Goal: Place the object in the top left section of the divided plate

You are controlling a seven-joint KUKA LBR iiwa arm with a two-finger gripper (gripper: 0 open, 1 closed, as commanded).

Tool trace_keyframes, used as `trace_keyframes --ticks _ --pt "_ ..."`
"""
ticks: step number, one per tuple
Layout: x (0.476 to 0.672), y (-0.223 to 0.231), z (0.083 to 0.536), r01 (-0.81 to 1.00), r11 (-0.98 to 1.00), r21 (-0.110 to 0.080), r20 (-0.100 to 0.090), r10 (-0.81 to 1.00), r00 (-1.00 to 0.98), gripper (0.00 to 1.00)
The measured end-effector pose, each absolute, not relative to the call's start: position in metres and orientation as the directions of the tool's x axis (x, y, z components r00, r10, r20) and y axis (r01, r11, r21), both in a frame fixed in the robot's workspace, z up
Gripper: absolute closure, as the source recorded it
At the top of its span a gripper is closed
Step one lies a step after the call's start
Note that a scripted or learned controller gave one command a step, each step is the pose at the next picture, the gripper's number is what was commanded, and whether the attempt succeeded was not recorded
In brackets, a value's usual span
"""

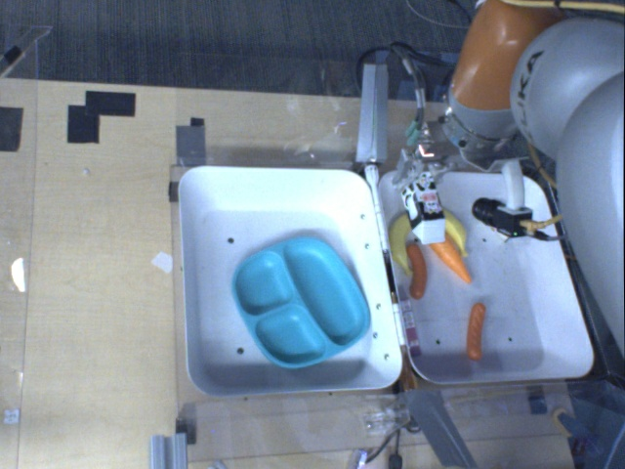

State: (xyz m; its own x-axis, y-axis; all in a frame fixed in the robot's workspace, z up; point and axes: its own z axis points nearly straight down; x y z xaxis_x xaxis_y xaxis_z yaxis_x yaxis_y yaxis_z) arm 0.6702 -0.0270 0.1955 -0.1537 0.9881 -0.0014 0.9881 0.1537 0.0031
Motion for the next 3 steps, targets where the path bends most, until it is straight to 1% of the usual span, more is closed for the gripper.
trace_keyframes --ticks 1,2,3 --pt "0.661 -0.021 0.182 0.991 -0.135 -0.001 -0.001 0.991 0.135 1.00" --pt "0.578 0.038 0.182 0.978 -0.209 -0.002 0.000 0.978 0.209 1.00" --pt "0.615 0.022 0.182 0.990 -0.142 -0.001 -0.001 0.990 0.142 1.00"
